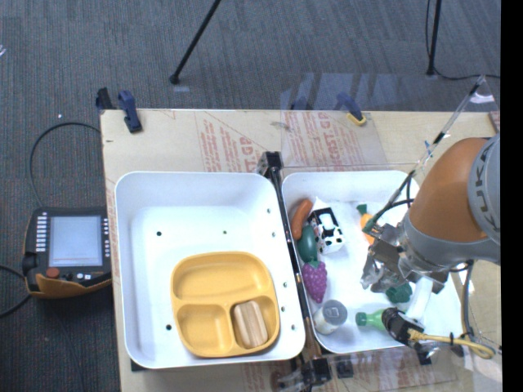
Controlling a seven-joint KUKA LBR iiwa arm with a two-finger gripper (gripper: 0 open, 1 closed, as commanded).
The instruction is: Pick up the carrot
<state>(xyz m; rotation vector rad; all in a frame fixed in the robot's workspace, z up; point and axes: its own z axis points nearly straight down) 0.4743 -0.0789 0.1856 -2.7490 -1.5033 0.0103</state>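
Note:
The carrot lies in the right bin near its middle. I see its green top and a bit of orange body; the rest is covered by the arm. My gripper hangs low over the bin, just in front of and to the right of the carrot. Its metal body blocks the sight of what lies under it. Nothing shows as lifted.
In the right bin's left part lie an orange-red oblong toy, a black-and-white box, purple grapes, a grey can and a green bottle. The left bin holds a yellow divided plate with a bread piece.

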